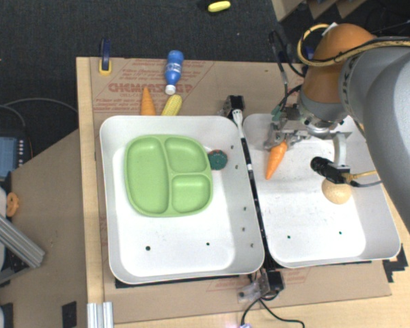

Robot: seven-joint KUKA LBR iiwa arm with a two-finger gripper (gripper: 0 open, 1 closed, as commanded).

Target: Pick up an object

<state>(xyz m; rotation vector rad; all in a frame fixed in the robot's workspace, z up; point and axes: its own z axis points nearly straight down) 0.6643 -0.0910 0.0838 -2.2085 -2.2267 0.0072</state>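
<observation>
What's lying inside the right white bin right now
In the right white bin lie an orange carrot and a tan egg-shaped thing. The pincer hangs over the carrot's top; the grey arm hides the bin's far right corner.

Dark carpet floor (89,12) around bench (89,183)

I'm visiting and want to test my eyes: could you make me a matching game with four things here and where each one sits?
Things:
1. green plate
2. carrot
3. blue bottle
4. beige ball

Places:
A. on the cardboard behind the bins
B. in the right bin, just under the gripper
C. in the left bin
D. in the right bin, near its right side

Pairs: 1-C, 2-B, 3-A, 4-D
</observation>
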